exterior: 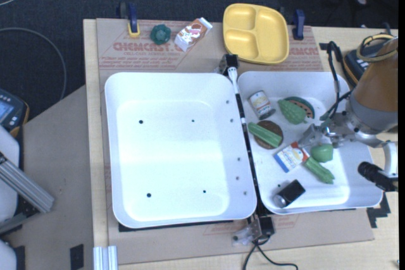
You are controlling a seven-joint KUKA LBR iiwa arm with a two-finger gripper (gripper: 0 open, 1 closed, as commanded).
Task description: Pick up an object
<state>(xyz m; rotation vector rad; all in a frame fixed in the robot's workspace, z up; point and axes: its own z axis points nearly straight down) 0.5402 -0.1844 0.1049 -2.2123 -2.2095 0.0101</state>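
Note:
The right bin (361, 196) holds several objects. Among them are a small can (259, 103), a green toy on a watermelon slice (294, 109) and a green pickle on a brown disc (266, 134). There are also a red, white and blue box (290, 156), a round green fruit (323, 152), a second green pickle (319, 171) and a black block (290, 191). My gripper (320, 135) is low in this bin, just above the round green fruit and beside the box. The wrist hides what lies directly under it.
The left bin (177, 142) lies alongside, sharing a raised middle edge. Behind the bins on the cardboard sit a yellow divided plate (256, 33), a snack packet (193, 33), a teal lump (161, 33) and two blue clamps (132, 19).

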